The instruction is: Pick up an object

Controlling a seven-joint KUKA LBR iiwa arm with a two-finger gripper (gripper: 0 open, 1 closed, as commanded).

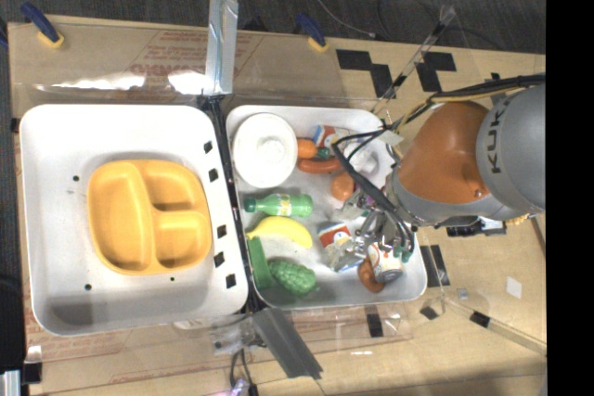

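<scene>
My gripper reaches down into the right side of the right bin, hanging below the orange wrist band. Cables and the wrist cover much of it. It stands over a jumble of small packets and a can at the bin's near right corner. Further left in the same bin lie a green bottle, a banana, a bumpy green fruit, a white bowl and orange-red pieces. I see nothing lifted clear of the bin.
The left bin holds a yellow divided tray. A black divider rail runs between the bins. Black cables loop across the right bin's far side. Cardboard bench surface surrounds both bins.
</scene>
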